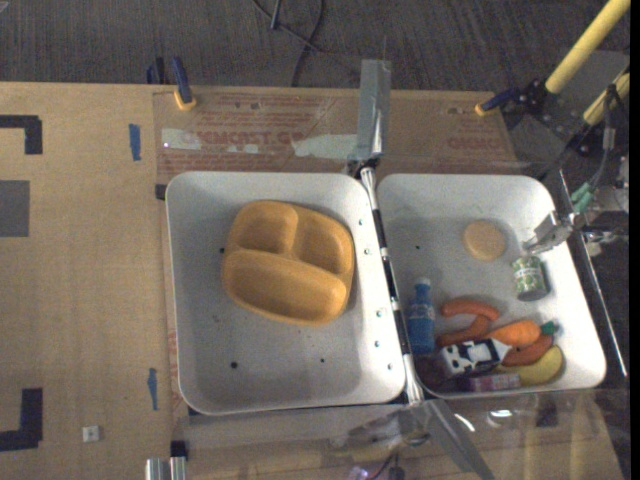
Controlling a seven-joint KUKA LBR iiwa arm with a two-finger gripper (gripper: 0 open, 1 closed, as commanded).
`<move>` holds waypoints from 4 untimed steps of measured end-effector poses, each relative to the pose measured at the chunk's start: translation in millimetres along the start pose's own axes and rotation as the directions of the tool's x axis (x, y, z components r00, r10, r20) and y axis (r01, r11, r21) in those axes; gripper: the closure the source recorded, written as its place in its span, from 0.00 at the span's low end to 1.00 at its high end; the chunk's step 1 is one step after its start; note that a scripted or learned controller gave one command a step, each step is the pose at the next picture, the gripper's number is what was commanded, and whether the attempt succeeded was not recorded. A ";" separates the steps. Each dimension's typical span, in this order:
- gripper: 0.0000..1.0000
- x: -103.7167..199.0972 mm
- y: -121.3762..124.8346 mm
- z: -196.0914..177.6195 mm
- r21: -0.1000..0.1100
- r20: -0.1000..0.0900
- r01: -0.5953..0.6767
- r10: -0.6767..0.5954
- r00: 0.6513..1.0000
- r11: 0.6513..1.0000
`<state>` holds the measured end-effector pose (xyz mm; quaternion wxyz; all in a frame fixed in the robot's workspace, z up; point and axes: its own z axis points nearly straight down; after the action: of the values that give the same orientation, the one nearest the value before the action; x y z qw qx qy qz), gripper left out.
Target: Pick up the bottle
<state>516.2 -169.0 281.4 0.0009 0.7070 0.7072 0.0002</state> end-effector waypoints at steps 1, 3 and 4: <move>0.00 66.5 -0.5 75.3 0.001 -0.002 0.127 -0.127 0.992 0.992; 0.00 148.5 7.5 96.9 0.002 -0.002 0.126 -0.126 0.992 0.992; 0.00 58.7 21.5 127.9 0.001 0.000 0.164 -0.164 0.987 0.987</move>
<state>537.8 -110.4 153.5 0.0007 0.6465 0.7629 0.0000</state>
